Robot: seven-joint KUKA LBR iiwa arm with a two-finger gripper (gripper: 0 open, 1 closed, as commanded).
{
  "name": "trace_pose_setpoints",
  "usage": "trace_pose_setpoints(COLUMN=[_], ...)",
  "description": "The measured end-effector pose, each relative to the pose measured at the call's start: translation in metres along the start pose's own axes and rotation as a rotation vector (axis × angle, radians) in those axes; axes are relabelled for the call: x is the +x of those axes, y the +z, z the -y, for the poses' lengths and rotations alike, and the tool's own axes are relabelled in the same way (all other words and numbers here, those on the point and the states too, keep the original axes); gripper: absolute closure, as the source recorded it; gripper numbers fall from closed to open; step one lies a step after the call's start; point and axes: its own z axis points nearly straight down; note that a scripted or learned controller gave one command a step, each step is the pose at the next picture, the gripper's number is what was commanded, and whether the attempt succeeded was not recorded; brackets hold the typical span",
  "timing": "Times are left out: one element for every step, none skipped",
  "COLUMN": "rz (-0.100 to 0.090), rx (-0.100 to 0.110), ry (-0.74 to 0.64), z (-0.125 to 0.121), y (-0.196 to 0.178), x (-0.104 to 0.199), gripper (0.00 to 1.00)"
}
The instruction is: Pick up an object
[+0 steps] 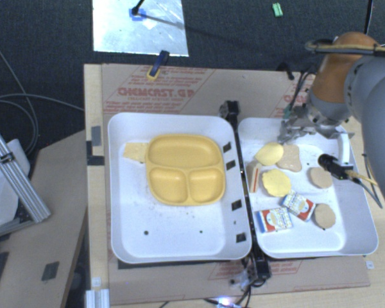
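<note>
My gripper (291, 132) hangs over the back part of the right bin (356, 236), reaching in from the right. Just below it lie a yellow rounded piece (269, 154) and a beige flat piece (290, 158), close to its tip; I cannot tell if it touches them. Further forward are a second yellow disc (276, 183), two tan cookies (320, 177) (325, 216), two small red-and-white packets (273, 220) (299, 205) and a thin reddish stick (252, 174) by the left wall. Nothing is seen held.
The left bin (125, 236) holds a yellow divided plate (183, 169) with a pale yellow slab (135, 151) at its left. Black clips (231, 111) join the bins along the middle. Cardboard lies beneath them, and a metal frame (13, 178) stands at the far left.
</note>
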Motion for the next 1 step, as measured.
trace_pose_setpoints(rz=[0.0], rx=[0.001], ry=[-0.001], z=[0.0003], y=[0.0006], x=[0.0], gripper=[0.0])
